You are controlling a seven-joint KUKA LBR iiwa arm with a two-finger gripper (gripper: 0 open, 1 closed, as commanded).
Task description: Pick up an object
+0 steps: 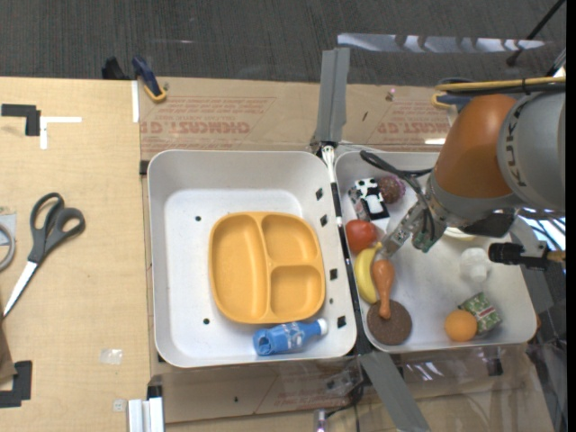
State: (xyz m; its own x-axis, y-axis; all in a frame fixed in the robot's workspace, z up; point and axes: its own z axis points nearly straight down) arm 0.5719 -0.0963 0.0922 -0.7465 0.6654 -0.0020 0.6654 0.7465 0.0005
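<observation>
Reaching in from the right, arm [504,151] hangs over right bin [504,327]. Left bin [171,241] holds yellow divided plate [266,266], blue bottle [288,336]. Gripper [396,238], fingers slightly spread, holding nothing visible, sits just above drumstick [384,284], beside banana [364,275], tomato [361,234].

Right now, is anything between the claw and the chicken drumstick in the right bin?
Nothing visible does. The claw hangs just above and right of the drumstick, with bare bin floor between them. The banana lies against the drumstick's left side, the tomato above it.
</observation>
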